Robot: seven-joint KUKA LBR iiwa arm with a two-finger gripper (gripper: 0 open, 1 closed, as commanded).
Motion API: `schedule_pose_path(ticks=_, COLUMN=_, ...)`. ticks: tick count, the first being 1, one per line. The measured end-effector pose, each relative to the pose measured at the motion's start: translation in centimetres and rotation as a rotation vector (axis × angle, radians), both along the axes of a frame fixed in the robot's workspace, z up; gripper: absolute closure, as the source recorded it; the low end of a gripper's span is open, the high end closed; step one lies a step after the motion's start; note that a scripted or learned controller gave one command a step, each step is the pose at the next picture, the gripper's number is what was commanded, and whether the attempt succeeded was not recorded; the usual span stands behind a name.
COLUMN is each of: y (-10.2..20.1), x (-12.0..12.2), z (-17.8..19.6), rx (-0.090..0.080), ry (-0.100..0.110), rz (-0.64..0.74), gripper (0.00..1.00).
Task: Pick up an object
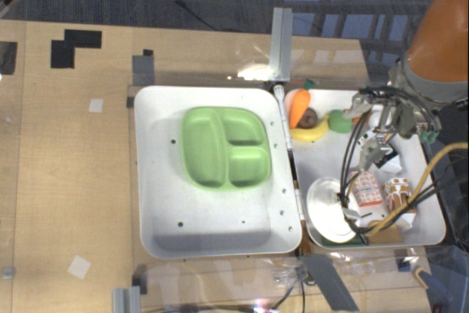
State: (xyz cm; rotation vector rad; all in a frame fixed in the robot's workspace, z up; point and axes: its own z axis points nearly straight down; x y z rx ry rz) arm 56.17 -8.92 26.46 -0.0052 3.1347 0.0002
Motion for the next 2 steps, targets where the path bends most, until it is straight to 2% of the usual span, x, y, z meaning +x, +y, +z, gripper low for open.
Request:
schedule_pose_path(ticks=1, y=-4.24, x=-1.83, z=-17.1, rx=-0.009, ry=-0.027, rz=-0.064, gripper=0.0)
schedule_pose_path(ticks=2, y=-3.49, x=-2.28, z=-17.0, rx=-0.011, ry=-0.033, rz=-0.073, gripper=0.0)
